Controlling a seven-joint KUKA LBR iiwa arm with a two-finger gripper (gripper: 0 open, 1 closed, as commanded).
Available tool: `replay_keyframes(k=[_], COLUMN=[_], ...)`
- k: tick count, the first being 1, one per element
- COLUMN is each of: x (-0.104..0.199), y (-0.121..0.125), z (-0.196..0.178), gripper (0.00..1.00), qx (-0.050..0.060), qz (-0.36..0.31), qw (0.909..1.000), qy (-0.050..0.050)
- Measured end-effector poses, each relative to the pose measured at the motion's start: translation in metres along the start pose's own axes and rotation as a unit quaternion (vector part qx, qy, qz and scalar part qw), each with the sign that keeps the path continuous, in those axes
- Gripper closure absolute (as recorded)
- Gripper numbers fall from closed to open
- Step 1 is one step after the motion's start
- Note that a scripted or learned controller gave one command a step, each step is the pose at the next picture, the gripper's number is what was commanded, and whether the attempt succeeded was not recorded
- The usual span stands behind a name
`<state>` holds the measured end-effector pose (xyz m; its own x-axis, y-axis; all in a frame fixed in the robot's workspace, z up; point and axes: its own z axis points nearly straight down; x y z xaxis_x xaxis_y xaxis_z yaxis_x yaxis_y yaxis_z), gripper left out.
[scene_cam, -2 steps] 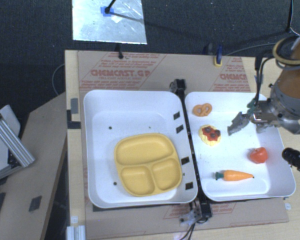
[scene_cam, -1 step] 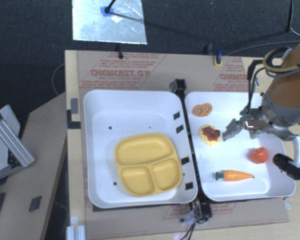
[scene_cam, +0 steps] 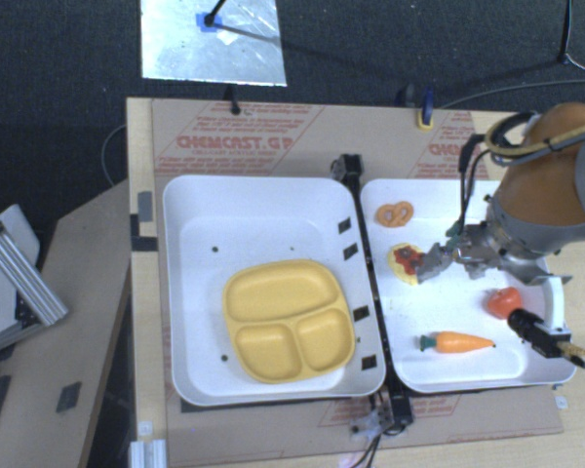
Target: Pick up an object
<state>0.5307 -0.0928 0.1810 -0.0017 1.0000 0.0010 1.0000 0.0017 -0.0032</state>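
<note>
No object is being held yet, so the pick-up is judged as not done. The likeliest target, a small yellow and red toy food piece [scene_cam: 406, 260], is lying on the floor of the right bin [scene_cam: 468, 376], near its left wall. The gripper [scene_cam: 431, 264] is being held low just beside this piece, at its right edge, and whether contact is being made cannot be told. Whether the claw is spread or pressed together cannot be told either, since it is being seen as a dark blur. A pretzel [scene_cam: 394, 214] is lying farther back, while a carrot [scene_cam: 455, 341] and a red tomato [scene_cam: 503, 301] are lying toward the front. A yellow divided tray [scene_cam: 288, 318] is resting in the left bin [scene_cam: 200, 252]. Closing, gripping and lifting are all being left to do.
</note>
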Motion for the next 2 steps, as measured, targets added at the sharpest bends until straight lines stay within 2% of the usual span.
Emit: replay_keyframes(k=[1, 2], x=[0.001, 0.001], y=[0.0, 0.001], z=[0.042, 0.029], gripper=[0.0, 1.0], qx=[0.0, -0.003], qz=[0.0, 0.0], qw=[1.0, 1.0], qy=[0.0, -0.001])
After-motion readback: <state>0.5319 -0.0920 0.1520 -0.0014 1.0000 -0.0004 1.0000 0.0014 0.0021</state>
